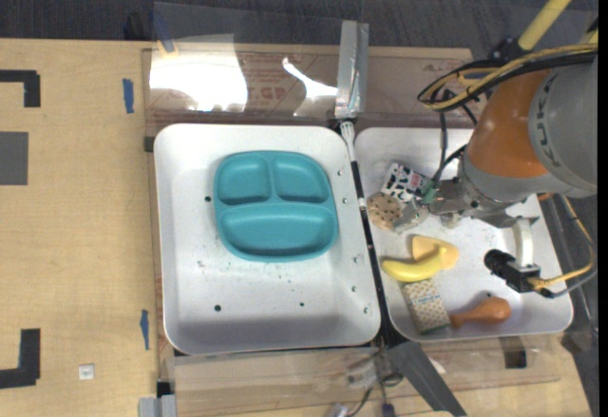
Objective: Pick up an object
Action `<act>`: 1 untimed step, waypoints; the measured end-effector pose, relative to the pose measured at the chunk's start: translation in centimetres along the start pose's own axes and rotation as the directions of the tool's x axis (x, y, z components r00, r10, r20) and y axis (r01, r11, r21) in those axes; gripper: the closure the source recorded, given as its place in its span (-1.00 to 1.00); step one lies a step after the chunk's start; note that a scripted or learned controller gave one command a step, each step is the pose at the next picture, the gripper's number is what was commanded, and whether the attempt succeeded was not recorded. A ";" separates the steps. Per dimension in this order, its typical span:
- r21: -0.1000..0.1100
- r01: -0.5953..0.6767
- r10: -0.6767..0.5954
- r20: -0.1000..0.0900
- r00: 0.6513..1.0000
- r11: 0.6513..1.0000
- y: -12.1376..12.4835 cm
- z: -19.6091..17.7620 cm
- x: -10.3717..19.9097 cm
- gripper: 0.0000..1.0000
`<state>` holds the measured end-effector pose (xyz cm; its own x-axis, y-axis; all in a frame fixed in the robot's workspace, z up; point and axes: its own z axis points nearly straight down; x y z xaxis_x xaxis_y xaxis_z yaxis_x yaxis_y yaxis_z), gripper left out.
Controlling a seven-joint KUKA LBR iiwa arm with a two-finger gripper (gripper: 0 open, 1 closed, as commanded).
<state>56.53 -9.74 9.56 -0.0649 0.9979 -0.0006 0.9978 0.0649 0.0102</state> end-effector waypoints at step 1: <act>0.009 0.175 -0.175 -0.002 0.985 0.985 -5.0 -8.9 2.5 -1.00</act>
<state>51.32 -7.56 18.39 -0.2383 0.9712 -0.0001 0.9712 0.2383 0.0014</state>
